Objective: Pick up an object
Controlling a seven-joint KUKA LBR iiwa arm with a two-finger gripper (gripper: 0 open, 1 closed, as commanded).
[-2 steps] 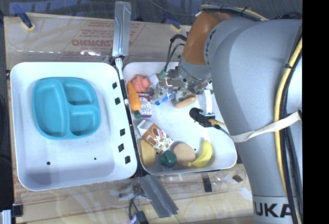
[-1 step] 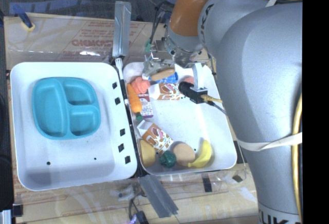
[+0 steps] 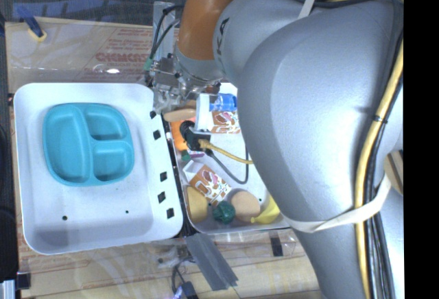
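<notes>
While the grey arm [image 3: 309,85] hangs over the right white plastic bin [image 3: 188,219], I log pick as pending, nothing seen lifted | candidates there: printed snack packet [image 3: 208,183], tan rounded item [image 3: 245,204], small dark-green piece [image 3: 223,212] | pincer [image 3: 168,95] at bin's far edge, grip state: cannot tell | left white bin [image 3: 82,229]: turquoise divided tray [image 3: 88,143] | packet print unreadable.

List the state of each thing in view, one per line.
Blue divided plate: flat in the left bin, compartments bare.
Gripper: low over the right bin's far end, fingers unclear.
Small carton: in the right bin, partly under the arm.
Snack packet: lying flat.
Green toy: resting among the yellow items at the near end.
</notes>
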